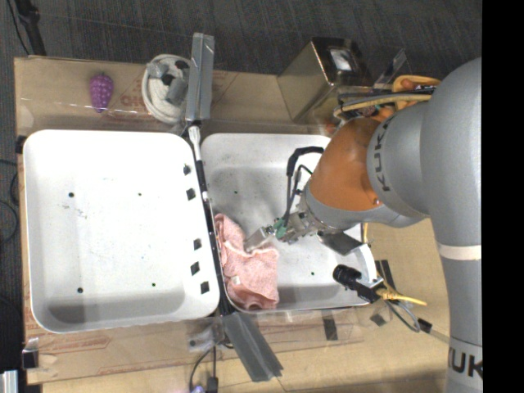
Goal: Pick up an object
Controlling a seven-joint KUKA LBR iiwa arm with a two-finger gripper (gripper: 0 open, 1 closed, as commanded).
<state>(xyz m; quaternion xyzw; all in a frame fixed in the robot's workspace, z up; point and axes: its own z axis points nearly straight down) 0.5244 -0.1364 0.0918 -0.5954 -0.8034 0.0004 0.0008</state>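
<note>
A crumpled pink cloth (pixel 246 267) lies in the near left corner of the right bin (pixel 246 158), against the wall shared with the left bin. My gripper (pixel 267 235) reaches in from the right and hovers low over the bin floor. Its tip is just above the cloth's upper right edge, close to it or touching it. Nothing is visibly lifted off the floor. The orange-banded wrist (pixel 348 178) and the grey arm cover the right bin's right side.
The left bin (pixel 106 219) sits beside the right one, with a row of black clips along the divider (pixel 201 228). Beyond the bins on the bench are a small purple object (pixel 101 91), a white coil (pixel 166 84) and a brownish box (pixel 315 76).
</note>
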